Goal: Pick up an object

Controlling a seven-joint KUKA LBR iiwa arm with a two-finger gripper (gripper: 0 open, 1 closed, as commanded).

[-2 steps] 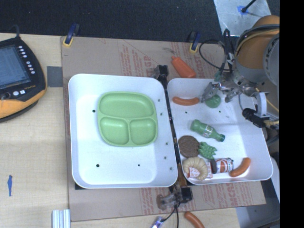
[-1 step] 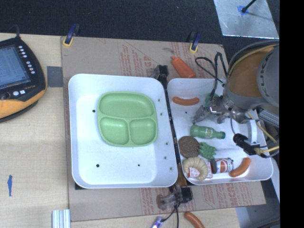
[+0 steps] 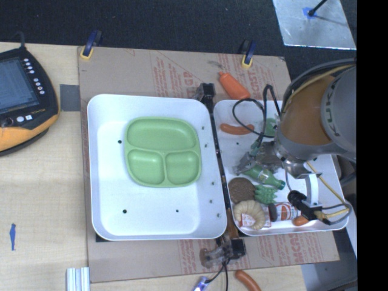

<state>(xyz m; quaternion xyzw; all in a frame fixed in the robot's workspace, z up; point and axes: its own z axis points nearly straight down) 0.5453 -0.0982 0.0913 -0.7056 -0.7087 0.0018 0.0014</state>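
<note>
While the arm (image 3: 315,117) reaches in low over the right-hand bin (image 3: 227,111), its end effector (image 3: 262,162) sits down among the clutter, and the wrist body hides so much of it that I cannot tell its state, nor whether anything is caught in it. Candidate objects crowd close: a green toy piece (image 3: 265,176) lies just at the end effector, touching or nearly so; a second green piece (image 3: 265,194) lies just below that; a dark brown round (image 3: 242,188) sits just to its lower left; a tan bun-like item (image 3: 251,214) lies further down toward the bin's near rim, with a small red-labelled bottle (image 3: 284,211) beside it. A thin orange sausage shape (image 3: 236,128) rests up and to the left of the end effector. An orange carrot (image 3: 233,85) lies outside the bin, on the cardboard (image 3: 151,71) that covers the desk. Well off to the left, the other bin (image 3: 103,162) carries a green divided plate (image 3: 163,151). Judging by the posture, the program is descending on the densest pile, where any closure stands some chance; the risk is pinching between items and lifting nothing.
</note>
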